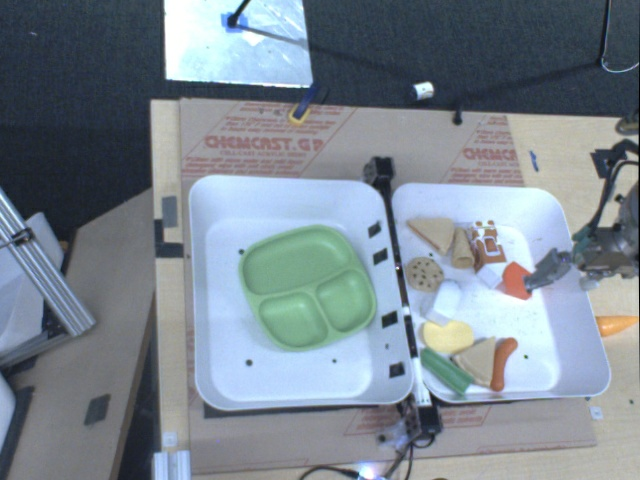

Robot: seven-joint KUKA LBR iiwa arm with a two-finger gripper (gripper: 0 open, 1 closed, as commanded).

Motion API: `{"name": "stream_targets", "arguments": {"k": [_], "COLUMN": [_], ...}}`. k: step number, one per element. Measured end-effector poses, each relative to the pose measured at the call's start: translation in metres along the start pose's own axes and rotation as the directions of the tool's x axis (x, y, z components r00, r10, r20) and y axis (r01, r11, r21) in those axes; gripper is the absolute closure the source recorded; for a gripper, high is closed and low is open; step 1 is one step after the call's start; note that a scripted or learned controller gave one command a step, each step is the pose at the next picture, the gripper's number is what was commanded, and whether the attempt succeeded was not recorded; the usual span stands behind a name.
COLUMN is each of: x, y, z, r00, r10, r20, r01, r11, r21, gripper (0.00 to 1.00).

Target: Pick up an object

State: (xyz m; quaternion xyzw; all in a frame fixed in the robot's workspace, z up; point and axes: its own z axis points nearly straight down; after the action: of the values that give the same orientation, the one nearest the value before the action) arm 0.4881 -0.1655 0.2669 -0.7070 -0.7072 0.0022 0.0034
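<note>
Orange, wedge-shaped toy food lies in the right white bin, touching the gripper. Whether the gripper is open cannot be told. A good pick centres the wedge before closing, clear of the brown-and-white carton.

Left bin with open white floor all around the green divided plate at its centre, right bin crowded from 9 to 6 o'clock with toy food, bare floor toward 3 and 5 o'clock, black clips lining the shared wall

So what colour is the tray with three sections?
Light green tray, seen in the camera view.
</note>
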Motion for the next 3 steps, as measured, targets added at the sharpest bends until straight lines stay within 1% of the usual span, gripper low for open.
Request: {"name": "stream_targets", "arguments": {"k": [1, 2, 3], "x": [0.0, 0.003, 0.004], "y": [0.002, 0.002, 0.004], "z": [-0.005, 0.037, 0.099], "r00": [1.0, 1.0, 1.0], "r10": [-0.003, -0.001, -0.001], "r20": [0.002, 0.001, 0.001], "r01": [0.003, 0.001, 0.001], "r11": [1.0, 1.0, 1.0], "r21": [-0.01, -0.007, -0.006], "gripper": [0.0, 0.0, 0.0]}}
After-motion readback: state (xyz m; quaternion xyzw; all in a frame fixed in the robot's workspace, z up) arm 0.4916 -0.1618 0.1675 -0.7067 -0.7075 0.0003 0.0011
